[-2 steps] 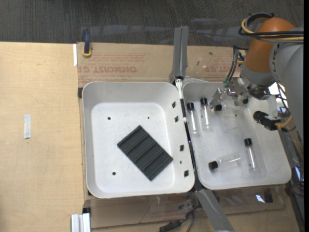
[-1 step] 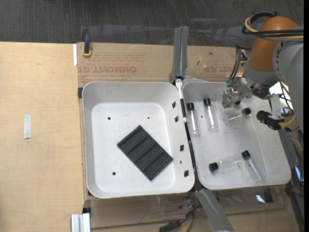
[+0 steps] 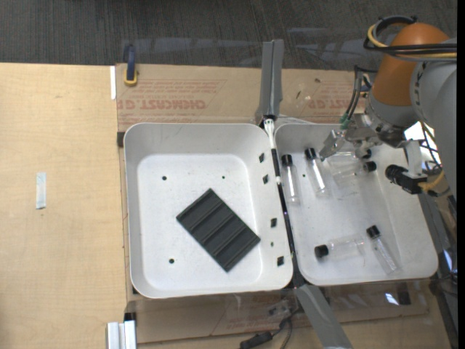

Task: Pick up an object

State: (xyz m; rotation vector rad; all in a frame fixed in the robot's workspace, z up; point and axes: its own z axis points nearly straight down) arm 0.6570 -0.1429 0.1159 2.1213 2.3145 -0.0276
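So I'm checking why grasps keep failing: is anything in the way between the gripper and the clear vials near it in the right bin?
Nothing visible. The gripper hangs over the right bin's back part, with the nearest vials lying uncovered just beside it.

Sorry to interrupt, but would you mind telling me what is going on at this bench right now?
A grey robot arm with an orange band reaches in over the right bin, its gripper near the back among several clear vials with black caps. Nothing is visibly held yet. The left bin holds a dark ridged rectangular block, lying untouched.
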